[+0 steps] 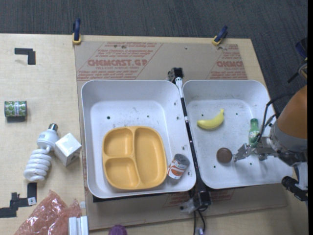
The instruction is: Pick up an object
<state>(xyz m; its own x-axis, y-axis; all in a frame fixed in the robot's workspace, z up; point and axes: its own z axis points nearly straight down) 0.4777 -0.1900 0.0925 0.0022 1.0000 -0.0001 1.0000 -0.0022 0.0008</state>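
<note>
**A:** What lies on the bench?

**B:** Two shallow white bins side by side. The left bin (pixel 93 111) holds a yellow divided plate (pixel 133 156) with three compartments, and a small can (pixel 177 166) with a red and white label lies tilted just beside the plate's lower right corner. Its label is too small to read.

**A:** And the right bin (pixel 244 89)?

**B:** A yellow banana (pixel 212 121) lies near its middle. Below it sits a small brown ball (pixel 224 154). A small green bottle (pixel 254 130) stands near the bin's right wall.

**A:** Where is the gripper (pixel 243 153)?

**B:** It reaches in from the right, low over the right bin, its tips just beside the brown ball. The fingers look spread, with nothing between them.

**A:** Any writing?

**B:** The brown sheet (pixel 122 58) under the bins carries red print reading "CHEMCAST", repeated partly at the right.

**A:** Anything outside the bins?

**B:** On the left, a green labelled can (pixel 15 109), a spiral light bulb (pixel 41 152), a white cube (pixel 68 149) touching it, and pink crinkled plastic (pixel 46 214) at the bottom edge.
</note>
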